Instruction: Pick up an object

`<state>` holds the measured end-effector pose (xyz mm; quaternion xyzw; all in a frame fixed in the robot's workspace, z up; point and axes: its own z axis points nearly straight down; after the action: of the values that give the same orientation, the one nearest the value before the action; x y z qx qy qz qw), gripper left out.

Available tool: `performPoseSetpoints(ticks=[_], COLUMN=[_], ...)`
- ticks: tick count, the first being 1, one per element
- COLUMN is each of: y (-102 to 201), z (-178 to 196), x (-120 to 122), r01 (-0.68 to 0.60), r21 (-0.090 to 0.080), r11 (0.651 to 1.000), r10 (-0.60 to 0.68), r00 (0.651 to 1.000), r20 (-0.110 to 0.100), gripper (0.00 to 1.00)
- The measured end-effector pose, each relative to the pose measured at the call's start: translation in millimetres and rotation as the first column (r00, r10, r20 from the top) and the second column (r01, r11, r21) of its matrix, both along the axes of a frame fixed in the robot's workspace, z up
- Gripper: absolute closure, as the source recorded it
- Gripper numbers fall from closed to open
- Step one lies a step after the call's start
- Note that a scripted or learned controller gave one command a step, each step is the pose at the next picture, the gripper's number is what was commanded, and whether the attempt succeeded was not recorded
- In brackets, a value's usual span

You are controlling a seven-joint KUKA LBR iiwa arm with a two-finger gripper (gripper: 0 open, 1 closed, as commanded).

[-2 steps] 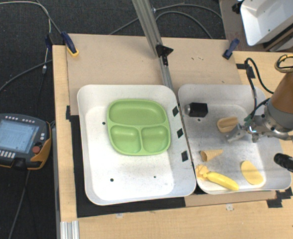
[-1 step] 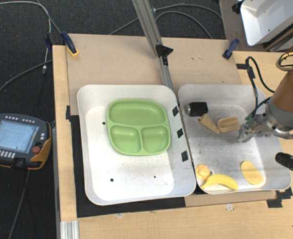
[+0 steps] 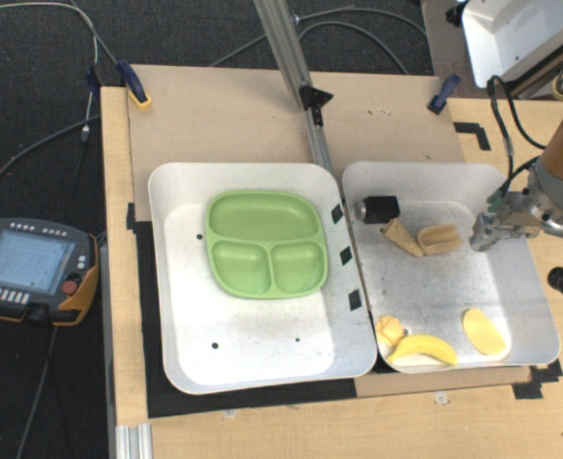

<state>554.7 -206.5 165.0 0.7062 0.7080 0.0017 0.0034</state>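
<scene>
Lying along the near rim of the right-hand bin (image 3: 539, 347), a yellow banana (image 3: 422, 350) is seen beside a small pale orange piece (image 3: 389, 330) in the near left corner, with a flat yellow oval (image 3: 484, 332) set a little toward the near right corner. All three are gathered against the low rim, apparently where loose items come to rest in a shallow tray. Any of them could serve as the object to be picked up; none is held.

In the left-hand bin (image 3: 171, 256), a green divided plate (image 3: 266, 243) is placed flat near the middle, its three compartments bare, its near side left to open white floor.

Farther back in the right-hand bin, two tan blocks (image 3: 424, 238) are found touching one another, one tilted against the other, with a small black object (image 3: 379, 207) just beside them toward the far left corner. The gripper (image 3: 482, 237) is poised over the far right part of that bin, near the tan blocks but apart from them, the arm (image 3: 560, 175) reaching in across the right rim. Nothing is seen between the fingers; whether they are spread or closed cannot be made out at this size. The tan blocks are judged the likeliest target, being nearest.

At the far edge of the bench (image 3: 224, 113), blue clamps (image 3: 134, 85) are fixed to hold the board down, and a metal pole (image 3: 291, 55) rises between the bins.
</scene>
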Motion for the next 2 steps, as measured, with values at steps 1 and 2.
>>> performPoseSetpoints(ticks=[1, 2], y=[6, 5], z=[48, 90], x=[-4, -2], r01=[0.0, 0.001], r21=[0.0, 0.0], r11=[1.0, 1.0], r10=[0.0, -0.001], r00=[1.0, 1.0], r20=[-0.001, -0.001], gripper=[1.0, 1.0])
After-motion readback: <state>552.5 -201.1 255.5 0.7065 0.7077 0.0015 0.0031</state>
